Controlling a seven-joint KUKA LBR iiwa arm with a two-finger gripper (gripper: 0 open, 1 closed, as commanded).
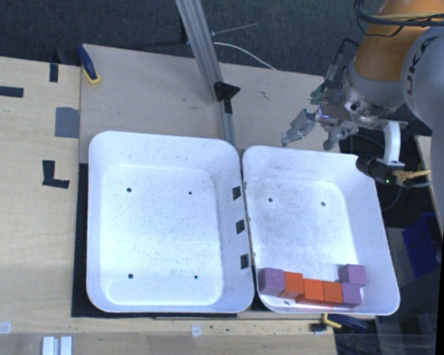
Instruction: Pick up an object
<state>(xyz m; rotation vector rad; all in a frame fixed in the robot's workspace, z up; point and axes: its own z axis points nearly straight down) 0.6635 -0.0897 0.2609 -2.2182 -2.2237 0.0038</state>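
Observation:
Along the near wall of the right bin (372,215) lies a row of small blocks: a purple block (272,279) at the left, orange blocks (313,289) in the middle, and purple blocks (351,283) stacked at the right end. My gripper (314,134) hangs above the far rim of the right bin, well away from the blocks. Its two fingers are spread apart, with nothing between them.
The left bin (161,222) sits beside the right one, sharing a dark seam with clips. A slanted metal pole (205,49) rises behind the bins. A black cable and connector (383,169) hang at the right bin's far right corner.

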